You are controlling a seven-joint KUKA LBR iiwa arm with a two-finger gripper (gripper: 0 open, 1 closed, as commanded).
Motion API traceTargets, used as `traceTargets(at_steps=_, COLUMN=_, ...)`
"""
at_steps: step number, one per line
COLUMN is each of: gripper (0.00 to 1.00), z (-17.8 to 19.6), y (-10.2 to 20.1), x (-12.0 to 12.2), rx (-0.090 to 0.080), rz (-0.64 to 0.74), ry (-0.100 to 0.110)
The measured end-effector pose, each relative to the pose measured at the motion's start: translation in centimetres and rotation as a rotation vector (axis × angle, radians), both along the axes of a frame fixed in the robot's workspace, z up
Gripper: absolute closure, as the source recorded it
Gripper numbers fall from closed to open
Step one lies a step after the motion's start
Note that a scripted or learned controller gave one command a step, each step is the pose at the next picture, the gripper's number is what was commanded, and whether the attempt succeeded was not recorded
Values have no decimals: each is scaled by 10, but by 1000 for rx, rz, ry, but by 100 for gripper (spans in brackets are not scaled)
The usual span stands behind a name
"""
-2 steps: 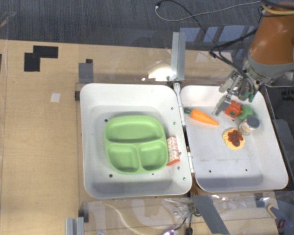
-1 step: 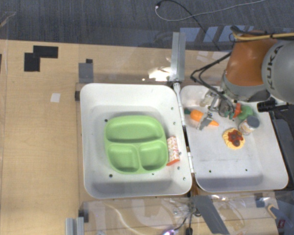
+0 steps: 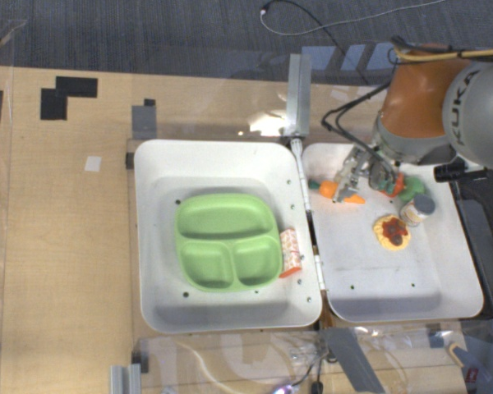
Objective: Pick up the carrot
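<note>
Carrot (image 3: pixel 338 192): lies near right bin's (image 3: pixel 394 294) rear-left corner.
Gripper (image 3: pixel 350 180): poised above it; finger spread cannot be told.
Advice: descent centred, closed across carrot's width.

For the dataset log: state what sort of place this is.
Likely a robotics lab workcell: a KUKA arm over two white bins, toy food like the carrot, and loose cables.
</note>
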State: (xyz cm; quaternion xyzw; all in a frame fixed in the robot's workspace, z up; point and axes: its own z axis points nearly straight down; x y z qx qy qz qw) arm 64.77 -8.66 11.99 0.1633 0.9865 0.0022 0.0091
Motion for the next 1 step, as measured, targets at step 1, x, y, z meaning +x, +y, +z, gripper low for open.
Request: traceTargets(at_steps=1, gripper=100, z=138, y=35, x=-9, rx=0, rz=-84, ry=6)
